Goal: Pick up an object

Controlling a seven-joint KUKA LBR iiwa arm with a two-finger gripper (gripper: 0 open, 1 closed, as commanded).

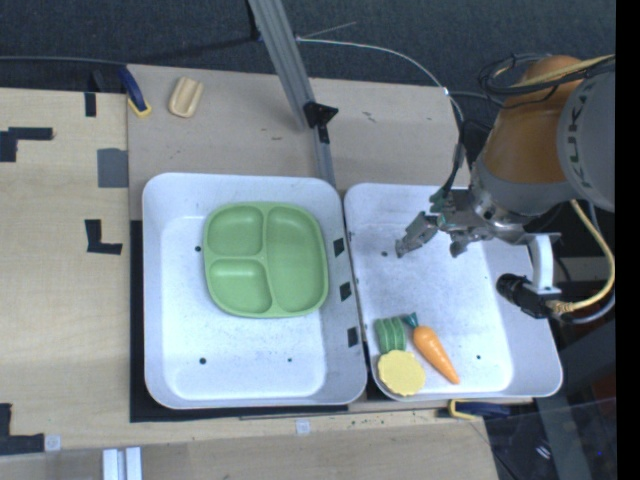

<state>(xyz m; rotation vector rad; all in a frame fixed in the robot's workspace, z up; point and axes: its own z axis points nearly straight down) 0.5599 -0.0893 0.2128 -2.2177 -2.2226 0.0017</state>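
Bins sit side by side on the bench: the left bin (pixel 170 368) carries a green divided plate (pixel 266 258) in its upper half, and the right bin (pixel 520 368) holds the small things worth reaching for. Over the upper part of that right bin hangs the arm (pixel 545 138), grey with its orange band, coming in from the right edge of the view. Its gripper (pixel 432 236) hovers above bare white floor, with two dark fingers spread apart and nothing between them, so it stands released and empty. The objects lie well apart from it, toward the bin's near edge and slightly to the view's left of the wrist: a toy carrot (pixel 436 354), a yellow round piece (pixel 401 373) touching the near rim, and a green ribbed piece (pixel 392 333) just above the yellow one. The carrot looks the likeliest pick, since it stands a little clear of the other two on its right side. Its long axis runs on a slant, leafy end up-left near the green piece, tip down-right. Judged from this, the coming move calls for travel down the picture toward the near rim, then a closing line set across that slant and not along it; the crowding neighbours on the carrot's left could foul one finger.
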